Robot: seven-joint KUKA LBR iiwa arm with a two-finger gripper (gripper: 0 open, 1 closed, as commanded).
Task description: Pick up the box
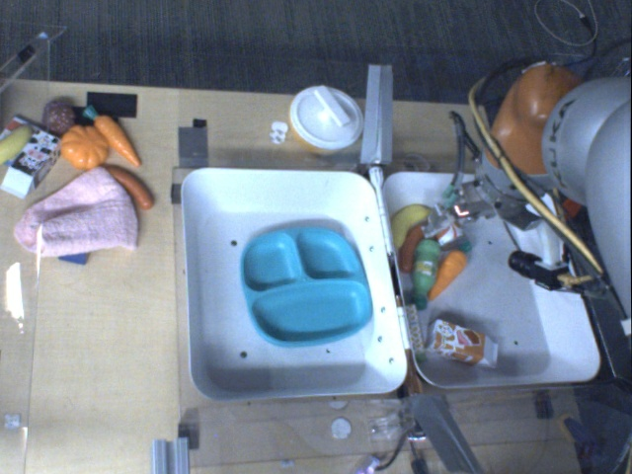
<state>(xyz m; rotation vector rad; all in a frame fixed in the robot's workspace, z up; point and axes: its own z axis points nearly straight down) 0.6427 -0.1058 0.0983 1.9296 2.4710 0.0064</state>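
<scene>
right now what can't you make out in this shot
- tool, camera view: small and mixed in with cables; whether it is open or shut cannot be told.
- box, camera view: print too small to read.
- green bottle and carrot, camera view: packed against other toys by the right bin wall, outlines partly hidden.
- arm, camera view: cut off by the right edge.

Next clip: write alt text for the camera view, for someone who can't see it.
A small orange box lies in the right bin, while the tool hangs farther back over a cluster of toy food. The left bin holds a blue divided tray.
</scene>
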